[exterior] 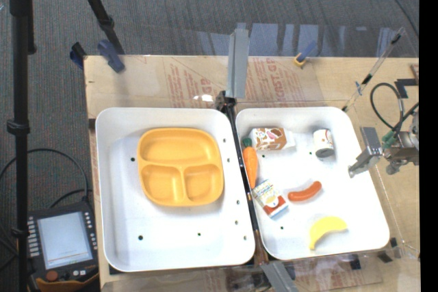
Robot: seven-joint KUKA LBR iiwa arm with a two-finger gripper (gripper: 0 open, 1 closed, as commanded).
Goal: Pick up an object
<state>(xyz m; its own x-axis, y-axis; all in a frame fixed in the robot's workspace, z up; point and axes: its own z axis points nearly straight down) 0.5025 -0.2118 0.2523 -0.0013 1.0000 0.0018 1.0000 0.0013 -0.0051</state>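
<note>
Tool (363, 164), grip state unclear, hangs at the right bin's (373, 215) rim, near the can (324, 143).

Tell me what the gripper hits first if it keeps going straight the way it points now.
The gripper at the right bin's right edge points left. Probably the small can first, though height above the bin is unclear, so it might pass over it.

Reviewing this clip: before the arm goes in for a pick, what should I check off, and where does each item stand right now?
1. Objects lie in the right bin: ok.
2. Sausage lies apart from its neighbours: ok.
3. Carrot clear of the bin wall: not ok, it lies against the left rim.
4. Banana unobstructed from above: ok.
5. Gripper at the bin's right rim, nothing seen between its fingers: ok.
6. Fingers open: cannot tell.
</note>
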